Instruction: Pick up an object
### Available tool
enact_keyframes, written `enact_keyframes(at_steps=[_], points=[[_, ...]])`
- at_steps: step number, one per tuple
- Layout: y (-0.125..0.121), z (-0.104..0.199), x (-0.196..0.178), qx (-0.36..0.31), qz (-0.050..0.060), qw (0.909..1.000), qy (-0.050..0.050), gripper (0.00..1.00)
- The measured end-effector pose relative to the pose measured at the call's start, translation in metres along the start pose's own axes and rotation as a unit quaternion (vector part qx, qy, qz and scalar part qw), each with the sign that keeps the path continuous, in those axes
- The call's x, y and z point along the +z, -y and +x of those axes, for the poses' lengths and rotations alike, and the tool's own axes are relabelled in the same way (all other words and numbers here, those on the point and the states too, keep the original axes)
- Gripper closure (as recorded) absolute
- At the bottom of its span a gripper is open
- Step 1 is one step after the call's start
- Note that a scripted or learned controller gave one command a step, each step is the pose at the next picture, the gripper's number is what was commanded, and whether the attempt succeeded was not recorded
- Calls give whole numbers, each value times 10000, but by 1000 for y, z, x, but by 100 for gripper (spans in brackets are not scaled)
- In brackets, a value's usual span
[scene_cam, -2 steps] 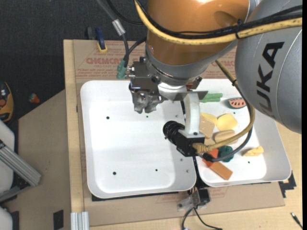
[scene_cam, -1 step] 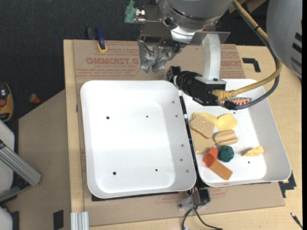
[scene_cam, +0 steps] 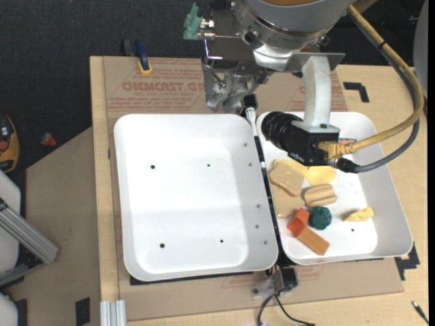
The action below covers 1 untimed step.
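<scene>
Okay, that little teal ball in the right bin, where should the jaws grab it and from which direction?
Probably straight down from above, closing across the middle of the teal ball. It is round, so any width works, but neighbours crowd it: the red block on its left, the tan cylinder just behind and the orange block in front. Placing the jaws along a front-right to back-left diagonal likely finds the most room.

Brown board point(scene_cam: 170, 80) with red lettering under both bins, a blue-and-yellow clamp point(scene_cam: 141, 56) at its eleven o'clock corner. Dark carpet point(scene_cam: 68, 19) beyond, toward twelve. Grey metal rail point(scene_cam: 27, 240) at eight o'clock. Small red bit point(scene_cam: 47, 140) on the floor at nine o'clock.
</scene>
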<state>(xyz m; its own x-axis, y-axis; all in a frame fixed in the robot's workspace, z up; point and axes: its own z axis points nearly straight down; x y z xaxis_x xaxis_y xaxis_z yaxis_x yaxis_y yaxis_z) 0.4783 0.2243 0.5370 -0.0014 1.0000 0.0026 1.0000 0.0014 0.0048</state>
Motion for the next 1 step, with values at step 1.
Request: enact_keyframes(at_steps=[1], points=[[-1,0,2,-3,15,10000,9,0]])
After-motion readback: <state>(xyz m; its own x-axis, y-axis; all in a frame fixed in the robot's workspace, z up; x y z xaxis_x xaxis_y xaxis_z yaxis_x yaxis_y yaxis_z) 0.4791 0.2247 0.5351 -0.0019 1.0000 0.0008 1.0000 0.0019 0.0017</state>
